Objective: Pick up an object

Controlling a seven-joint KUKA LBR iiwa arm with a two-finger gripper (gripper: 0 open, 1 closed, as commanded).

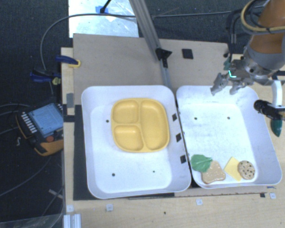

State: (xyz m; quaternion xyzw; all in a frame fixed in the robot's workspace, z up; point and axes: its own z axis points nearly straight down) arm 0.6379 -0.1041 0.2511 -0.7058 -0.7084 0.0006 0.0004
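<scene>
Above the far edge of the right bin (pixel 228 109), near its back rim, hangs the claw (pixel 227 86). Its two fingers are spread apart and there is nothing between them. The grey arm (pixel 268 30) with its orange band comes in from the right side and stands high over the table (pixel 114 61).

Directly under the claw the floor of the right bin is bare. The things that can be picked lie well apart from it, in the near corner of the same bin: a green leaf-shaped piece (pixel 201 162), a tan toast-shaped piece (pixel 213 173) touching it, a yellow cheese wedge (pixel 234 168) just beside, and a round cookie (pixel 246 169) against the wedge. In the left bin (pixel 97 141) rests a yellow divided plate (pixel 140 125), alone.

Several risks appear from here. If the claw goes down where it hangs now, I judge it will close on nothing. The small pieces are flat and crowded together close to the bin wall, so the fingers may push two of them at once, slide over a thin edge, or strike the rim. The plate is wide and perhaps too broad for the fingers, except at its edge.
</scene>
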